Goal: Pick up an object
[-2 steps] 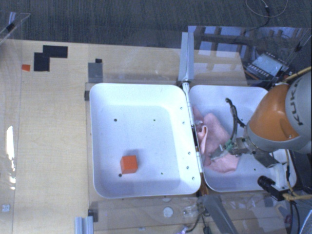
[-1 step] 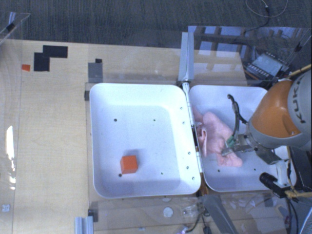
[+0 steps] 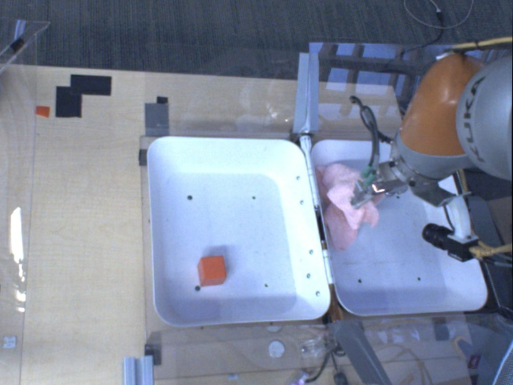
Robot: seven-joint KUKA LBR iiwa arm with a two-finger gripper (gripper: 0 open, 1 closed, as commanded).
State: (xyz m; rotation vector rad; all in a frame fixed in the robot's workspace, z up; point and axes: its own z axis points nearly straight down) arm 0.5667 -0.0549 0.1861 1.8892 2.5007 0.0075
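Observation:
A crumpled pink cloth (image 3: 341, 203) lies against the left wall of the right bin (image 3: 417, 291). My gripper (image 3: 367, 194) is directly over the cloth's right edge and touching it, and a fold of pink shows just below the gripper's tip. The grey arm with its orange band (image 3: 437, 107) reaches in from the upper right. A small orange-red cube (image 3: 212, 270) sits in the lower left part of the left bin (image 3: 240, 163), far from the gripper.
A metal divider rail (image 3: 317, 215) runs between the two bins. A black cable fitting (image 3: 445, 241) hangs over the right bin's right side. Black marker shapes (image 3: 80, 93) and a small orange square (image 3: 42, 111) lie on the wooden bench at upper left.

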